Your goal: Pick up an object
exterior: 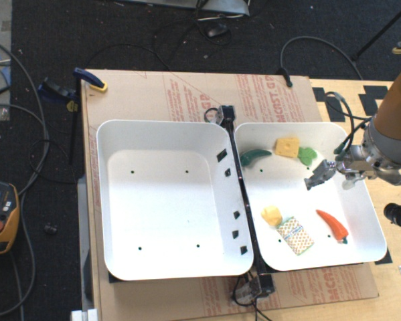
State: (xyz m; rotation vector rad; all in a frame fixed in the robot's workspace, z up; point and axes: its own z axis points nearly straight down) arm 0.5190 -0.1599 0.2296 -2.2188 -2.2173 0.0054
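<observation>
Gripper (318, 176) hovering over right bin (361, 246) near its right edge, can't tell finger state. Red pepper (333, 225) lying below, near bin's front-right corner.

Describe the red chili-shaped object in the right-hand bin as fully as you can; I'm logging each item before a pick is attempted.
The red chili looks like a small toy pepper, glossy like plastic, orange-red along its body with a dark green stem end pointing toward the bin's near right corner. It lies flat on the floor of the right bin, slanted, its narrow tip aimed up-left. Nothing touches it: the patterned packet lies apart to its left, and the gripper hangs farther back in the bin, away from it.
</observation>
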